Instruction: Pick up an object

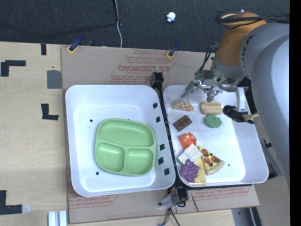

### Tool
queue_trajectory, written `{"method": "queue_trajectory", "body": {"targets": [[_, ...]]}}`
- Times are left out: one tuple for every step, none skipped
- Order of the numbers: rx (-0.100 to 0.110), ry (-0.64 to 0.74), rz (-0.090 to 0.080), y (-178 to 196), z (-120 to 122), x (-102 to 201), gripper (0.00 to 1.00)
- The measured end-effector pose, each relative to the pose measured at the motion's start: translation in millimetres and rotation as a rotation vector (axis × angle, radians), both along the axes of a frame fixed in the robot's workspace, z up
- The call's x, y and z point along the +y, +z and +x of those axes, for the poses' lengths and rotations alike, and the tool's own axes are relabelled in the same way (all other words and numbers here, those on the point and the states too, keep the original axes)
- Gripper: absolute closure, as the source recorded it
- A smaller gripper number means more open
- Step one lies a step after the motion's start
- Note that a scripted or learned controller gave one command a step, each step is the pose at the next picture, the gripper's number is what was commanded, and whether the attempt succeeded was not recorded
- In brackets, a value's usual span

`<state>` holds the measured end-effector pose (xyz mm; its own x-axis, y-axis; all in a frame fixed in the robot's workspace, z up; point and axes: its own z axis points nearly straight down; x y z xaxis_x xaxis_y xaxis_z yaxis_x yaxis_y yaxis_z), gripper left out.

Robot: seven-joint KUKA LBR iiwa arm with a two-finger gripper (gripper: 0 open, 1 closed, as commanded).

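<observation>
The gripper (200,92), fingers spread and holding nothing, hangs over the right bin (244,145) with the tan bread-roll toy (211,108) at five o'clock (long axis three-to-nine)

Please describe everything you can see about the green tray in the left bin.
The green tray is a pale green divided plate, plastic by its look, with rounded corners. It has three compartments: one wide at the far side, two smaller at the near side. It lies flat, turned slightly, near the middle of the left bin. Nothing lies in it, and no other object touches it.
</observation>
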<state>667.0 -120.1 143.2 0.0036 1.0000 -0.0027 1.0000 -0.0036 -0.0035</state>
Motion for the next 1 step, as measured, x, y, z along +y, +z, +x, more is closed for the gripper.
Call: {"method": "queue_trajectory", "body": {"targets": [[-0.002, 0.005, 0.003, -61.5, 0.8, 14.9, 0.0]]}}
